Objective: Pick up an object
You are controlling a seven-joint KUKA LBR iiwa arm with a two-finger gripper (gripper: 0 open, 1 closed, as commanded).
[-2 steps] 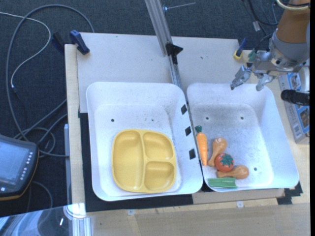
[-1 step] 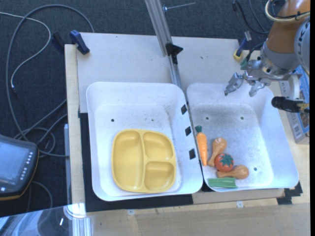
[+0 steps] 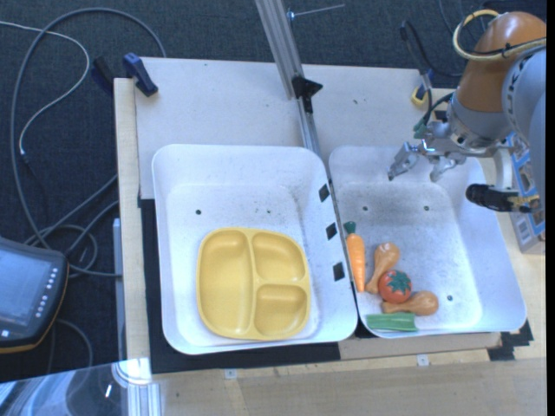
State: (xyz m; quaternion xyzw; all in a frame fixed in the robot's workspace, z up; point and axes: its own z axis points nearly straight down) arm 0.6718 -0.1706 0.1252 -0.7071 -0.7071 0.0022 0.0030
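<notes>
our pincer (image 3: 420,165) hangs spread and empty at the right bin's (image 3: 486,258) far edge; the carrot (image 3: 355,261) lies toward the near-left corner, long axis running near-to-far.

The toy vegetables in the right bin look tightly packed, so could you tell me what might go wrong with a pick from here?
The carrot, tomato and green pod lie bunched against the right bin front corner, so fingers may catch two items or the wall. The open gripper hovers at the far end, apart from them.
</notes>
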